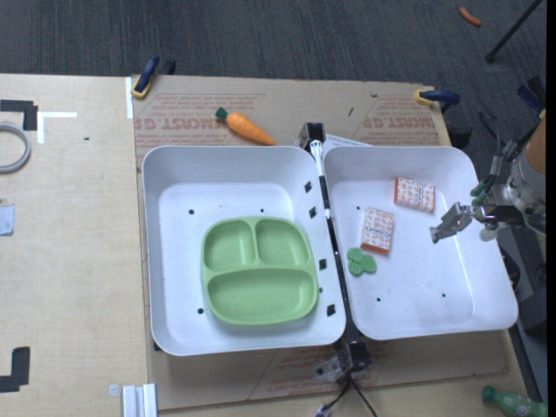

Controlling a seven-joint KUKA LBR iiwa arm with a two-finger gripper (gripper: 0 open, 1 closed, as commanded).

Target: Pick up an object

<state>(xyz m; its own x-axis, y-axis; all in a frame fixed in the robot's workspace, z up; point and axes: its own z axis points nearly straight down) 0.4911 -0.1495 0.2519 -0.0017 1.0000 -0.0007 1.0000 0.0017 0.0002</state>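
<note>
Camera view shows the hand hovering over the right bin near its right rim, apart from everything in it; whether it is open or closed I cannot tell. This looks like the approach step, nothing grasped. Candidates lie to its left: two small printed boxes and a green toy piece. Next it must travel left and descend squarely over one. The left bin holds a green divided plate. The surface is pale wood; a toy carrot lies on cardboard behind the bins.
</note>
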